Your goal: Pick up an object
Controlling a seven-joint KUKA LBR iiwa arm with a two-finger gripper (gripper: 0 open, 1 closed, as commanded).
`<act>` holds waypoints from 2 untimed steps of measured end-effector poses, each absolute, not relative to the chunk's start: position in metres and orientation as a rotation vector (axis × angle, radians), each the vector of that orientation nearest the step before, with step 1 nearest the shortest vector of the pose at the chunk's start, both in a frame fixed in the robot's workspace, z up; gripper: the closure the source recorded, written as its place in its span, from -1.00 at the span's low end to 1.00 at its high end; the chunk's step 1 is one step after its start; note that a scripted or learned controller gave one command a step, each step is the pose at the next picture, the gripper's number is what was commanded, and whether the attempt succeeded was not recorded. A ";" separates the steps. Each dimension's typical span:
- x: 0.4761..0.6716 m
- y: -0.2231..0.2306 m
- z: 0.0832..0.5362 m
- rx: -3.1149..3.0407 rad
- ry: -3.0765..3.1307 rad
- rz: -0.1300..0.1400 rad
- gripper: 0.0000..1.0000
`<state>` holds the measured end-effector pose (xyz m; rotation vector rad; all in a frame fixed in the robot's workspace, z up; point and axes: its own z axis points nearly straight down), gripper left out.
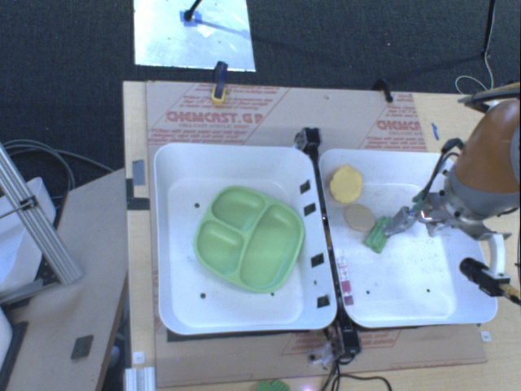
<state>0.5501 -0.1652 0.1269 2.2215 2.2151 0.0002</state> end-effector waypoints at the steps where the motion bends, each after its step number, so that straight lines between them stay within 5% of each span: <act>1: 0.573 -0.096 0.082 2.213 2.234 0.003 -1.00; 2: 0.573 -0.101 0.095 2.216 2.224 0.004 1.00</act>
